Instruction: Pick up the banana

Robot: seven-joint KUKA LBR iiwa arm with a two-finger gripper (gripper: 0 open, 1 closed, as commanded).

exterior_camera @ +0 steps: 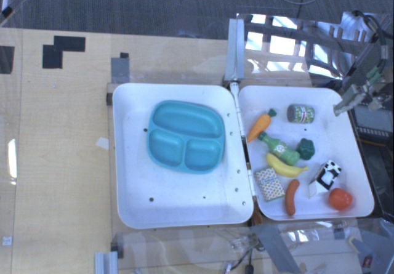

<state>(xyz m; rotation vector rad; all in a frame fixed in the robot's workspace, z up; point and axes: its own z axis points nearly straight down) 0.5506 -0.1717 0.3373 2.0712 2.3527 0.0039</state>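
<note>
banana [285,165] mid right bin | pincer [342,106] well apart, upper right

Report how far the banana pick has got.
Nothing looks done yet. The banana lies in the right bin, touching the green bottle and near the hot dog. In hand: the gripper sits at that bin's upper right edge, well away from the banana and carrying nothing. Left: move over the banana, descend, grasp and lift.
</note>
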